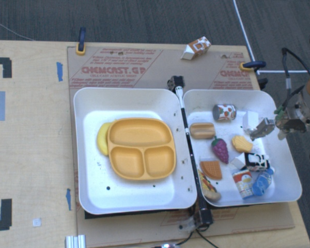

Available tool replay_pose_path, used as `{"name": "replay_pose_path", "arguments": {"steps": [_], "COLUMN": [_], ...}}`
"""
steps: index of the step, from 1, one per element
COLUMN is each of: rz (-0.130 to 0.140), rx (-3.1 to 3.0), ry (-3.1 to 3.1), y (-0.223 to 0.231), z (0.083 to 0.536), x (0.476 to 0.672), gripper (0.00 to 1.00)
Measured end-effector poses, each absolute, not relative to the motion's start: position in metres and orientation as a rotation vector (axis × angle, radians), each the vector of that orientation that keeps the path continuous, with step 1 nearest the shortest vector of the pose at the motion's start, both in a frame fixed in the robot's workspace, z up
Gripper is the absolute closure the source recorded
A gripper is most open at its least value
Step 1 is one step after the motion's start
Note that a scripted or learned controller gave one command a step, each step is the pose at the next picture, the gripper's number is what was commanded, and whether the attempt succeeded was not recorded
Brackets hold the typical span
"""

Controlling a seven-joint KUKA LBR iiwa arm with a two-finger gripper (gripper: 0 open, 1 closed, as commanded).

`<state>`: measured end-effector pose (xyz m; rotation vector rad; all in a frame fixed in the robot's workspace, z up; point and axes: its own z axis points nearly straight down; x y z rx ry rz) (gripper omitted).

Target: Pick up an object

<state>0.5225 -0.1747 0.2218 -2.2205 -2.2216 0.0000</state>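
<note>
Toys lie in right bin; gripper above them, grip state unclear.

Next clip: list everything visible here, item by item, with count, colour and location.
left bin: 1, white, bench left
divided tray: 1, orange-yellow, in left bin
banana: 1, yellow, partly under the tray's left edge
right bin: 1, white, bench right
small can: 1, grey and red, right bin top
hot dog bun: 1, tan, right bin
grapes: 1, purple, right bin middle
carton: 1, white-orange, on board behind bins
clamps: 2, blue-yellow, board's back edge
end effector: 1, grey, over right bin's right side
</note>
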Motion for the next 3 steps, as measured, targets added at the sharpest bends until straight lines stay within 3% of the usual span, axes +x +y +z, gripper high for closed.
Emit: {"name": "replay_pose_path", "arguments": {"steps": [1, 2, 3], "rz": [0.001, -0.002, -0.001], "rx": [-2.221, -2.225, -2.224], "ry": [-2.22, -2.222, -2.222], "y": [-0.17, -0.171, -0.171], "z": [0.099, 0.109, 0.109], "x": [0.525, 0.526, 0.526], "gripper": [0.0, 1.0, 0.0]}}
